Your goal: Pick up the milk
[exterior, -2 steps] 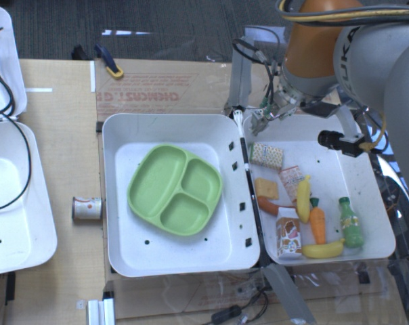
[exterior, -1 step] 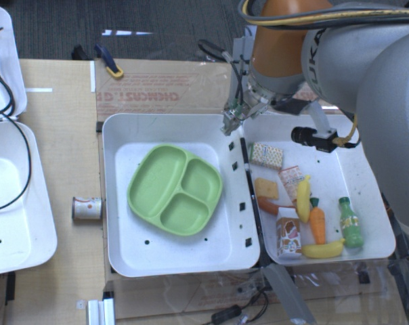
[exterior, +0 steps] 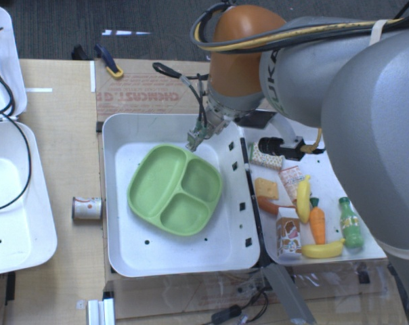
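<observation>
Milk carton lying in right bin beside carrot, gripper above green plate's far rim in left bin, fingers' state cannot be told.

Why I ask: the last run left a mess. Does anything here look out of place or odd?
One thing stands out: a small can lies on its side on the bench, outside both bins, just left of the left bin that holds the green divided plate. The food items sit inside the right bin.
</observation>
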You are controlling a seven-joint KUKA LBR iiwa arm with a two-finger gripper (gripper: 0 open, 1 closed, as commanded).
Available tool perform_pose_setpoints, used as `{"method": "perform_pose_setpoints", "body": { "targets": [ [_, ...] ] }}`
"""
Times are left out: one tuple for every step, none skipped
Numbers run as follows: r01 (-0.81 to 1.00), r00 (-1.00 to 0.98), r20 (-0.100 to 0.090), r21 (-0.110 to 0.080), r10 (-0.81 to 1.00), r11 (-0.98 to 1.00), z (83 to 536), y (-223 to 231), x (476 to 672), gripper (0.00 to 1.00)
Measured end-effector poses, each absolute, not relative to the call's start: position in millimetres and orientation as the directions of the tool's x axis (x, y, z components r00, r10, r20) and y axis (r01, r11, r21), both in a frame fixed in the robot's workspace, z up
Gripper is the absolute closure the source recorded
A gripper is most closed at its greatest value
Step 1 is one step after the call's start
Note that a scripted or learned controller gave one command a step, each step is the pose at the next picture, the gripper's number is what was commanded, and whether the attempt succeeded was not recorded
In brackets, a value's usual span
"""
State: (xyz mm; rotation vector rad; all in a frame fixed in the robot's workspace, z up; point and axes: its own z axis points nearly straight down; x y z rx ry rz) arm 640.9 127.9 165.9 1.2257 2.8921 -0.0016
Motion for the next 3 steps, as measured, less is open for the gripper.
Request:
{"method": "perform_pose_setpoints", "body": {
  "targets": [
    [0.764,-0.645,-0.001,0.000,0.764,0.645,224.6,187.9,584.8,1.00],
    [0.765,-0.645,-0.001,-0.001,0.765,0.645,224.1,187.5,584.7,0.00],
    [0.732,-0.681,-0.002,-0.001,0.732,0.681,231.1,186.4,586.9,0.00]
  ]
}}
